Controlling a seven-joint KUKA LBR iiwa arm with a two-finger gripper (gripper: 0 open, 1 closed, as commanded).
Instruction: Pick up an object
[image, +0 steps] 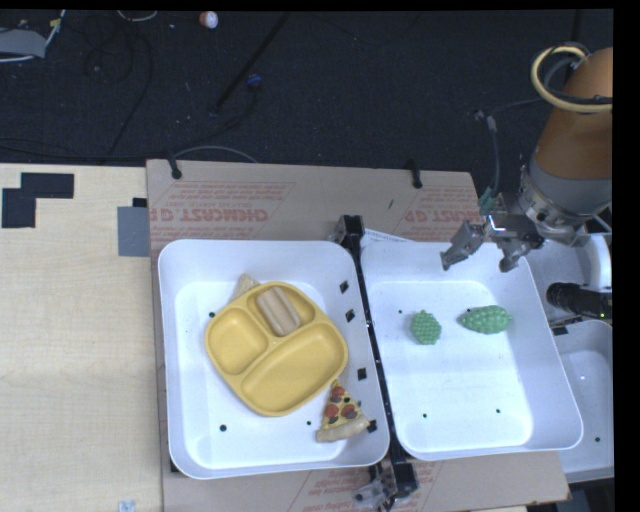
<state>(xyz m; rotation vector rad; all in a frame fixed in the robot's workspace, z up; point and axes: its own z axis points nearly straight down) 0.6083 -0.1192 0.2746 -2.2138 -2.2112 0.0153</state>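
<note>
Arm: grey with an orange band, reached in from the right and hung over the back right corner of the right bin (560, 440).
Gripper (487, 250): seen spread apart, fingers splayed, nothing caught between them. It's parked above the bin's rear edge, well apart from the toys.
Right bin: two green bumpy pieces are laid near the middle, a rounder one (426, 327) on the left and a longer one (486, 319) just beside it on the right, not touching.
Left bin (190, 300): a yellow divided plate (277, 347) is set in the middle, with a hot dog (279, 309) tucked in its back compartment.
Pizza slice (341, 415): dropped by the plate's front right edge, near the divider between bins.
</note>
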